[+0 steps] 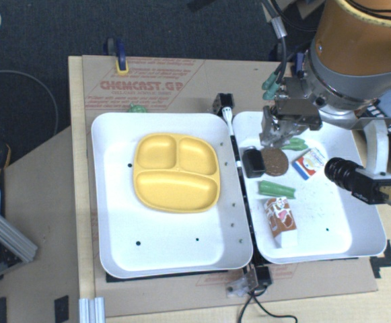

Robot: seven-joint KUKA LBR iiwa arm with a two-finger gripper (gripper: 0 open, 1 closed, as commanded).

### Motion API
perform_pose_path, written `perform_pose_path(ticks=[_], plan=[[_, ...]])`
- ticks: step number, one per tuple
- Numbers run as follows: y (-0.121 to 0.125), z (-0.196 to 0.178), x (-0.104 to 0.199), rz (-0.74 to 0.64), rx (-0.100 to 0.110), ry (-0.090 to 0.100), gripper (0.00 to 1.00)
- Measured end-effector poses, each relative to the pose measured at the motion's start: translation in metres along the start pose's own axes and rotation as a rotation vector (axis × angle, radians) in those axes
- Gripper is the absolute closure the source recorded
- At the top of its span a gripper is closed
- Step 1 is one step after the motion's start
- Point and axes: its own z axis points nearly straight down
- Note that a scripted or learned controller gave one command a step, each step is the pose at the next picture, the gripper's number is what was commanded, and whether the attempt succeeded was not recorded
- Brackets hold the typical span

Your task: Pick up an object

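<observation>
In the right bin (330,237) lie a brown round disc (274,162), a small black block (252,162), a green pod (276,189), a second green piece (295,143), a red, white and blue packet (309,164) and a brown and red wrapper (280,217). My gripper (273,137) hangs low over the bin's far left part, right above the brown disc and beside the second green piece. Part of the disc's far edge is hidden by the gripper. Nothing can be seen held in it.
A yellow divided plate (176,172) sits in the left bin (114,207). A black cylindrical part (348,173) juts over the right bin's right side. The big arm body (360,39) looms over the far right corner. Clamps (223,103) sit between the bins.
</observation>
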Motion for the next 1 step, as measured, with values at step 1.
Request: perform_pose_path(ticks=[1], plan=[[0.0002,-0.0119,0.0012,-0.003,-0.005,0.001,1.0]])
